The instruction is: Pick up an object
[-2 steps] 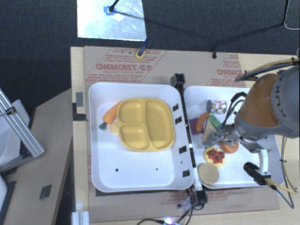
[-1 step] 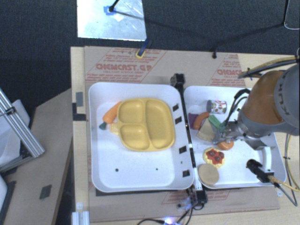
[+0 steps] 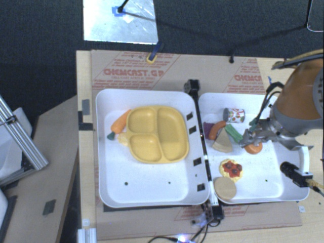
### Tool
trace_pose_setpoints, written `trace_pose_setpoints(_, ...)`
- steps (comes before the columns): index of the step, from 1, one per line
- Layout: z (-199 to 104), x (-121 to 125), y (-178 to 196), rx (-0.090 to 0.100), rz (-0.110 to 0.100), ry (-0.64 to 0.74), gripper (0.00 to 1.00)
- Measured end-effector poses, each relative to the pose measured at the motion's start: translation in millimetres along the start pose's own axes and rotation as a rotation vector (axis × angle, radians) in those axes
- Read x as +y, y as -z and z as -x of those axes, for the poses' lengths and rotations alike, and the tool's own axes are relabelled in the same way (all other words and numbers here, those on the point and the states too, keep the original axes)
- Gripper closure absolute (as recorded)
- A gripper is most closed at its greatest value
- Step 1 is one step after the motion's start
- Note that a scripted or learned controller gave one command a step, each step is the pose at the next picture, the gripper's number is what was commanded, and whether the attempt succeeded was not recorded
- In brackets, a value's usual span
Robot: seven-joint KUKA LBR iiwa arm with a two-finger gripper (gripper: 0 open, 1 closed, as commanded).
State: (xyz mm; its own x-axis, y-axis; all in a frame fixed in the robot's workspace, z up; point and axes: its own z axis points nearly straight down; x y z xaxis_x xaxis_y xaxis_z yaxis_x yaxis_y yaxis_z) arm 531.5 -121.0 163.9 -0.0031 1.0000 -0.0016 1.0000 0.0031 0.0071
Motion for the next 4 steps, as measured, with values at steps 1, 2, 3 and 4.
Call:
trace_pose_setpoints(1, 0, 2, 54, 0.000, 0.001, 0.001, 1.00)
trace_pose_setpoints(2, -53, 27, 48, 0.003, -0.003, 0.007, 1.00)
trace_pose_setpoints(3, -102, 40, 43, 0.003, -0.004, 0.006, 1.00)
trace_pose_setpoints(4, -154, 56, 61, 0.004, -0.004, 0.007, 1.00)
